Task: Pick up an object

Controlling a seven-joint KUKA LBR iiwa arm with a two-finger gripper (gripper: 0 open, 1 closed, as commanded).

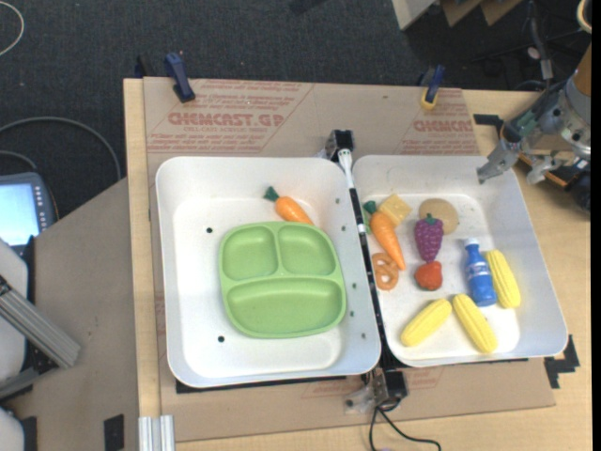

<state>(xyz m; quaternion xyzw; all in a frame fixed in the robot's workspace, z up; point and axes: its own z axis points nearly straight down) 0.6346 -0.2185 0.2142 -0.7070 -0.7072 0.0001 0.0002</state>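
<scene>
Since toy corn [426, 321] looks light, stiff, smooth plastic: pinch across narrow middle. End effector [495, 165] at bin corner, finger spacing unreadable.

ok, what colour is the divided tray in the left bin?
Light green. The divided tray shows best in the camera view, lying in the white left bin.

Two smooth, glossy white plastic bins [178, 280] rest on a matt brown board [282, 116] printed with red lettering. A matt green plastic plate [280, 280] lies inside one. Shiny plastic toy corn cobs [474, 322] catch light. Dark carpet [188, 17] looks rough.
</scene>
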